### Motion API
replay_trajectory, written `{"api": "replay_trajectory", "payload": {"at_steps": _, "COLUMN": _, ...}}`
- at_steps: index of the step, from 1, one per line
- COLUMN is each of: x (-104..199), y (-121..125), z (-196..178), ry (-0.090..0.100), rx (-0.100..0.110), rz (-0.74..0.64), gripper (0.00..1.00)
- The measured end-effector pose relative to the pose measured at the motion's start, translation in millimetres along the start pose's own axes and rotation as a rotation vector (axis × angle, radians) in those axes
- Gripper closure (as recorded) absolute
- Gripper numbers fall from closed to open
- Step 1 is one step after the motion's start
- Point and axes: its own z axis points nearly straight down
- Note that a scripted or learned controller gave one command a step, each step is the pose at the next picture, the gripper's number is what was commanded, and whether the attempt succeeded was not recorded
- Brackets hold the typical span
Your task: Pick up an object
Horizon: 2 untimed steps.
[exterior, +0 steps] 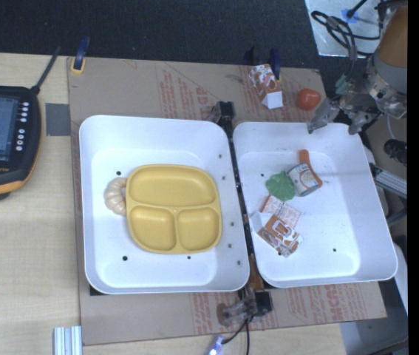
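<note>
Nothing has been lifted yet, as far as I can see from here. The gripper (340, 117) hangs above the far right corner of the right bin (357, 231), just over its rim, and there is nothing between its prongs. The jaws look spread fairly wide, one dark tip pointing toward the bin's back edge and the other further right, though the view is murky up there and I would not swear to how far apart they stand.

The likeliest pickings lie in the right bin, toward its left half and well below the jaws: a small can (305, 178) tipped on its side, a green lump (280, 186) touching it on the left, and beneath those a crumpled orange-and-white packet (279, 228) close to the wall shared with the other bin. All three rest on the bin floor, apart from the arm.

The left bin (98, 198) carries a yellow divided tray (173, 208) with a pale shell-like thing (114, 195) tucked against its left edge.

So the whole job remains, I'd judge: travel inward and down over one of the items, close, and raise it. The can sits nearest the jaws.
</note>
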Motion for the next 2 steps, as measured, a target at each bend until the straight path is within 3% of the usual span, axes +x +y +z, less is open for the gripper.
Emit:
{"api": "replay_trajectory", "payload": {"at_steps": 1, "x": -28.5, "y": 1.3, "z": 146.8, "ry": 0.0, "rx": 0.004, "rz": 0.0, "gripper": 0.0}}
{"api": "replay_trajectory", "payload": {"at_steps": 2, "x": -29.0, "y": 2.8, "z": 134.2, "ry": -0.001, "rx": 0.001, "rz": -0.002, "gripper": 1.0}}
